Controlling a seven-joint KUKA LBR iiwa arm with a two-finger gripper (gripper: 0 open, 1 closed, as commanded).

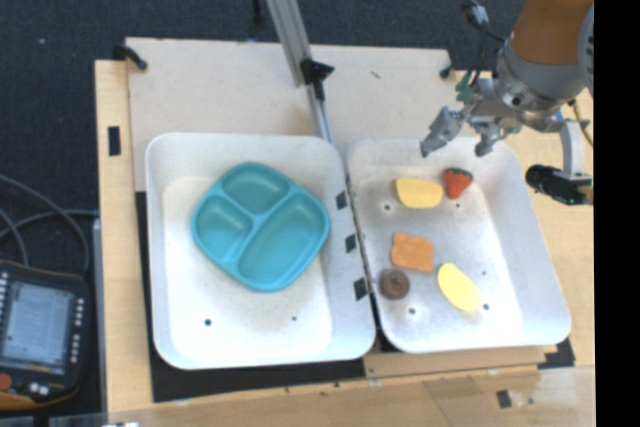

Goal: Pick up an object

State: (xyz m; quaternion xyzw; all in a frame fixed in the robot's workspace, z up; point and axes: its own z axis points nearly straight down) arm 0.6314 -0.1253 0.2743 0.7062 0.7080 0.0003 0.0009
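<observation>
Right bin: small red strawberry-shaped toy (458, 182) touching a yellow rounded piece (418, 193); below them an orange square cracker (412, 252), brown round cookie (394, 285), yellow oval piece (459, 287).

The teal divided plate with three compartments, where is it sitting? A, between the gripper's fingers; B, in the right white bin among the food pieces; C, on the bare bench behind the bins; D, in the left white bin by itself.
D: the teal divided plate lies flat in the left white bin, apart from the small food pieces in the right white bin.
</observation>
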